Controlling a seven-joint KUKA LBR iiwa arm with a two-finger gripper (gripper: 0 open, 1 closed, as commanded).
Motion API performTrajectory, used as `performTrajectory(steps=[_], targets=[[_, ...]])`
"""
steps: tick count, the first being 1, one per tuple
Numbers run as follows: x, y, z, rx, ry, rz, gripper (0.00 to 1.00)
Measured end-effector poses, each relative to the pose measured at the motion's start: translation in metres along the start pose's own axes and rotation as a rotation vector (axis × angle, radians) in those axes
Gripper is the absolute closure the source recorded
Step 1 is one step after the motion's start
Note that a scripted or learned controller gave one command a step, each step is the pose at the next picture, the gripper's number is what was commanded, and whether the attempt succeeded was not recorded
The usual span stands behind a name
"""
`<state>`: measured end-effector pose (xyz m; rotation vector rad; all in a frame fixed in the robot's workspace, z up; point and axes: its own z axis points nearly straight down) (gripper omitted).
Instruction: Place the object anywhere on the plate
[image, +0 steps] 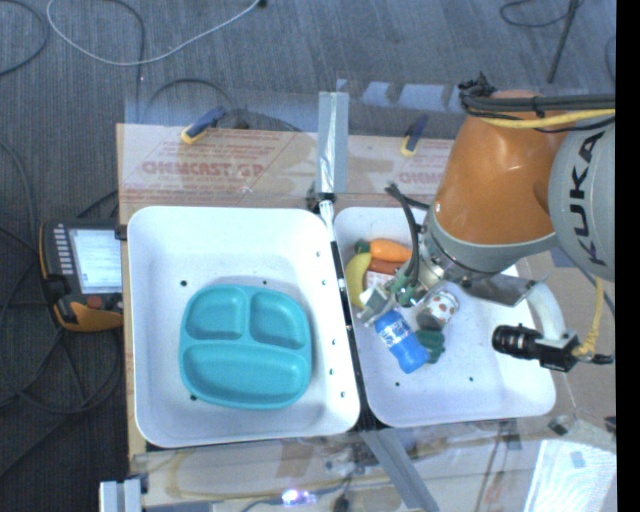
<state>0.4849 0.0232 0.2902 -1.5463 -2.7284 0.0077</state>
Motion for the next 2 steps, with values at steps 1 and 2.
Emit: performTrajectory(steps=[1, 2], targets=[[0.032, 0.018, 0.033, 0.004, 0.000, 0.374, 1.00], [0.074, 0.077, 0.070, 0.002, 0.001, -0.083, 1.00]])
